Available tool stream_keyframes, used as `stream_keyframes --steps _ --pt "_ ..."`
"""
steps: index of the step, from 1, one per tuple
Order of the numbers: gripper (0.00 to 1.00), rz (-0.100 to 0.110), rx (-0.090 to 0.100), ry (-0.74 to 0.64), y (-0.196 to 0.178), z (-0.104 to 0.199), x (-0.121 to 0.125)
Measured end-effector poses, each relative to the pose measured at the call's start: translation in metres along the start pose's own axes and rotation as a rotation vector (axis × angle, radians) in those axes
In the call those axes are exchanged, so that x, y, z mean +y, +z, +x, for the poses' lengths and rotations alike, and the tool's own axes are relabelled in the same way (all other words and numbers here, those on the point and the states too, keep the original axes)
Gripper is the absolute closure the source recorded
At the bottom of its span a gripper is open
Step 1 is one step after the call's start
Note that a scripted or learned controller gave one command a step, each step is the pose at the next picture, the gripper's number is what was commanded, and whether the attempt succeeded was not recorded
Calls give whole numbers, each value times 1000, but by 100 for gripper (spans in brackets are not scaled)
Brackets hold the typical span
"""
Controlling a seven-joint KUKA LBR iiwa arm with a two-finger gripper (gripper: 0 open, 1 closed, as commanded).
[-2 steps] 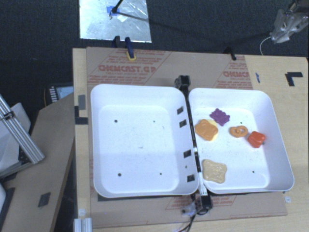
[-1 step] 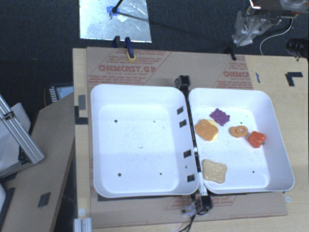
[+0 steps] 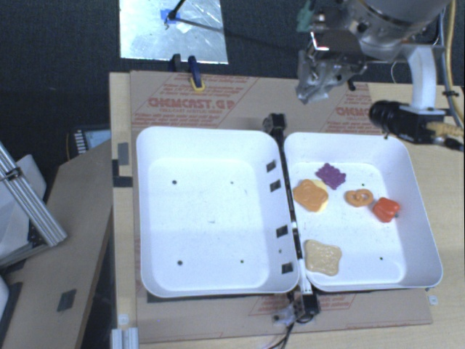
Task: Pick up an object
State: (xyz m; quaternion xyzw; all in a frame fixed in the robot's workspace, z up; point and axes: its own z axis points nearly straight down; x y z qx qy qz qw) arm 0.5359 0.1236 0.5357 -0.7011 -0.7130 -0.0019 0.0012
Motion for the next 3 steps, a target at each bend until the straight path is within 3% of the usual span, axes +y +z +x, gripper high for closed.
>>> stream_keyframes --steps 1,2,3 --pt "100 10 -5 6 123 64 9" --pt "100 -8 0 9 59 113 46" --pt "100 -3 -3 21 46 31 -36"
